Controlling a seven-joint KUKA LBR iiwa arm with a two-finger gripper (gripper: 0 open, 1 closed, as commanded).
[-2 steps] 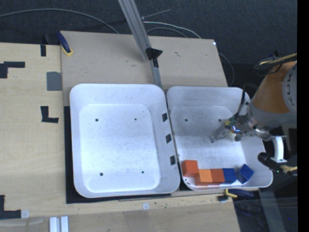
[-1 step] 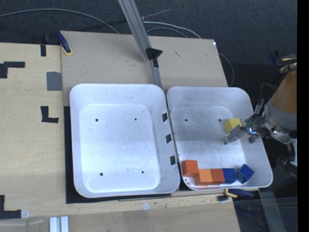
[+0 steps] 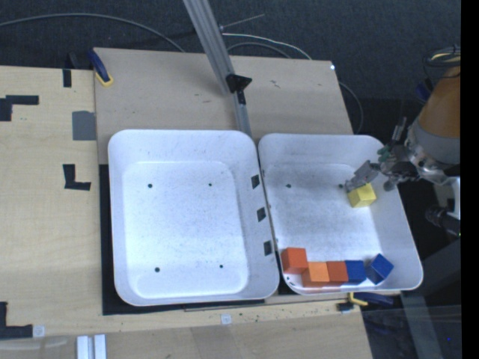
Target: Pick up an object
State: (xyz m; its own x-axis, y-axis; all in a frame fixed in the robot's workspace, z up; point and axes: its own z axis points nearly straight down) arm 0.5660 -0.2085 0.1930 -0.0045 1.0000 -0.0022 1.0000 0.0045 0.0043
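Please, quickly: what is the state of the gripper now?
Gripper: just above the yellow block in the right bin; open or shut cannot be told; no hold visible.

Yellow block lies tilted in right bin.

No readable text, label, brand, number or sign is showing anywhere: nothing legible on the bins, blocks or tabletop.

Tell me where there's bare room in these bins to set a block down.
The left bin floor is bare wall to wall. In the right bin, the middle is free, between the yellow block by the tool and the crowded block row at the near wall.
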